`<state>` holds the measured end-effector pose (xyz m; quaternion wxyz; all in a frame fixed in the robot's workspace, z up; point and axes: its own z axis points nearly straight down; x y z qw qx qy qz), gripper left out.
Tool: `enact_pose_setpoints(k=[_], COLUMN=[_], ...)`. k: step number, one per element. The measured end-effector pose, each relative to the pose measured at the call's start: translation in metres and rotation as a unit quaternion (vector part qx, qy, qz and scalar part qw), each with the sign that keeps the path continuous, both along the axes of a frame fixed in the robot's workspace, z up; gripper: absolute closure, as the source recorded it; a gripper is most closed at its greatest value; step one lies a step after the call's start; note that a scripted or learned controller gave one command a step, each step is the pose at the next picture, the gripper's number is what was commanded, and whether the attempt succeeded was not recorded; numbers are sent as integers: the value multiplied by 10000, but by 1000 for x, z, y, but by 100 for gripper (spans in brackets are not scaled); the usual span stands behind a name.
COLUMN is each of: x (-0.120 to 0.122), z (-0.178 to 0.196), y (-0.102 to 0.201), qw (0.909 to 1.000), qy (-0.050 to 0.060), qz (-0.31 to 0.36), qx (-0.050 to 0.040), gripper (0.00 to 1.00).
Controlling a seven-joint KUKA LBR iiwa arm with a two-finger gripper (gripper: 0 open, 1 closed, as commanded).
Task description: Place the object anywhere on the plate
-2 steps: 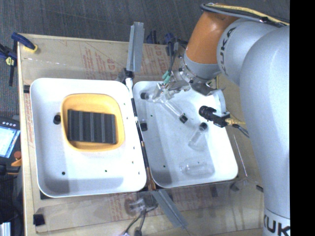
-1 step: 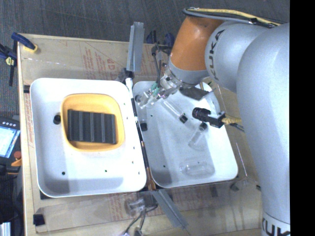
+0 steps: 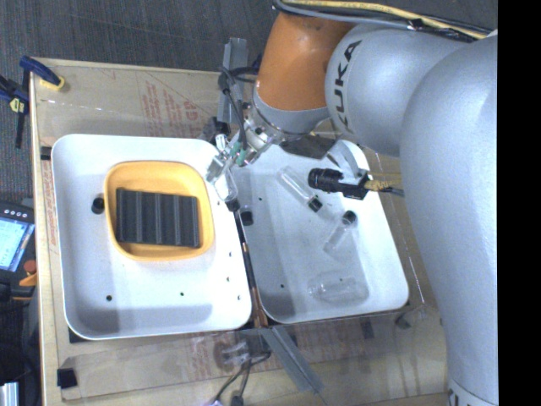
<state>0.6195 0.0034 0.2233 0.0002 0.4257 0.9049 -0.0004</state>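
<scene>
Well, left of my pincer point(image 3: 224, 172) one bin point(image 3: 72, 260) holds a yellow plate point(image 3: 127, 176) bearing the dark ridged block point(image 3: 161, 218), apart from it; right, the other bin point(image 3: 287, 269) holds clear pieces point(image 3: 336, 288). The pincer's state I cannot tell.

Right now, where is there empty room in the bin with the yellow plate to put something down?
The widest bare floor of the left bin lies between the yellow plate and the bin's bottom wall in the picture. It is crowded at the bin's top right corner, where the gripper hangs.
</scene>
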Motion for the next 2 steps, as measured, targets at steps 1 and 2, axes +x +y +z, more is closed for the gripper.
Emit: enact_pose_setpoints(k=[1, 2], x=[-19, -19], z=[-32, -32], y=[1, 0], qw=[9930, 9931], qy=[15, 15], qz=[1179, 1176], qx=[6, 4], gripper=[100, 0])
